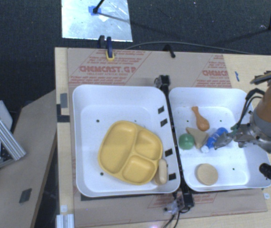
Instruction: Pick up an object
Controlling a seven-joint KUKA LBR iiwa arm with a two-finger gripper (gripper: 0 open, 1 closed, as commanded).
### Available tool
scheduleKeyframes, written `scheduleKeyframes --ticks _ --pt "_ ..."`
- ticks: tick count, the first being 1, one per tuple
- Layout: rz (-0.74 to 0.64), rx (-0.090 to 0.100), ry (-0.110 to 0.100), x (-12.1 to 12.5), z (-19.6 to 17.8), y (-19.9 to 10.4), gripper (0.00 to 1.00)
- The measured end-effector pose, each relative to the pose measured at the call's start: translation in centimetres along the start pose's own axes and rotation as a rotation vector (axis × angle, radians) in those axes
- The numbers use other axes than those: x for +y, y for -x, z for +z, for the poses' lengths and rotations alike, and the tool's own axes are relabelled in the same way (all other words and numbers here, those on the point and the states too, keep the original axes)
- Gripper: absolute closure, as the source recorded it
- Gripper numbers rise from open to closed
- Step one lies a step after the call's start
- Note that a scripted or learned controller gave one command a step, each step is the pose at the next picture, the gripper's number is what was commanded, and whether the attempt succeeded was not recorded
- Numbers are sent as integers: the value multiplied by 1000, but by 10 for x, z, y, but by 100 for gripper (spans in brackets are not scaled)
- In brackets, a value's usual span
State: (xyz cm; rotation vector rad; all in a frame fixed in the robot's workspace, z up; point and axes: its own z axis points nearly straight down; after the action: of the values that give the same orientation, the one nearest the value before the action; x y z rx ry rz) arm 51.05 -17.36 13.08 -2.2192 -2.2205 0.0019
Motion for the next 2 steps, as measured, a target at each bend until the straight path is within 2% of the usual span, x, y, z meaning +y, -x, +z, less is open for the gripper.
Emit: scheduleKeyframes --ticks 1,2 --pt "-1 -2 6 2 -14 1 100" --pt "-4 -3 10 1 -66 -9 100"
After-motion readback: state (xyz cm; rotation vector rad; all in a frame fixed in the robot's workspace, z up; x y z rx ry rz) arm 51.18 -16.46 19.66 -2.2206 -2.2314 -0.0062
